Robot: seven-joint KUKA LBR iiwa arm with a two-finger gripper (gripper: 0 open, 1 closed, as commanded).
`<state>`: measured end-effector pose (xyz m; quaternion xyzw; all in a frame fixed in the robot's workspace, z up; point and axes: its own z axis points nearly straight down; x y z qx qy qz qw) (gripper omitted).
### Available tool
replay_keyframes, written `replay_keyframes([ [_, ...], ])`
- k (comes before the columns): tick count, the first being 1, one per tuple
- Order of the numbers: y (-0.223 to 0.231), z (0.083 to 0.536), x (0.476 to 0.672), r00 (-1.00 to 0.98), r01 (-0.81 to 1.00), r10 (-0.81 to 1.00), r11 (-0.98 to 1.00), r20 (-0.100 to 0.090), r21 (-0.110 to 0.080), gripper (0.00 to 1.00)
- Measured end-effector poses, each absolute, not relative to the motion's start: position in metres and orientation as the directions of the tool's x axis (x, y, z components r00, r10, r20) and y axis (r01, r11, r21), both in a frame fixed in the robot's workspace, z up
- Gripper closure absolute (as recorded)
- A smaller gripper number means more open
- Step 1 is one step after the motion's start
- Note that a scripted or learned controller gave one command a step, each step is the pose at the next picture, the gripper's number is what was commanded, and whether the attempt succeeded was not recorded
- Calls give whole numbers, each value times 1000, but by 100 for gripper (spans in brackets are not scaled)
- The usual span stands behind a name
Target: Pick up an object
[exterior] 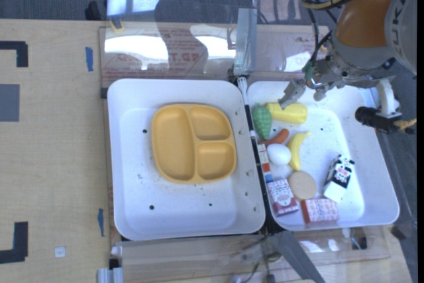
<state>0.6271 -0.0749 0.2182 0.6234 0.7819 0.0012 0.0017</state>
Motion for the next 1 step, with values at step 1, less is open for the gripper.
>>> replay_keyframes([
  [1, -97, 132, 595, -133, 991, 991, 133, 2, -10, 0],
])
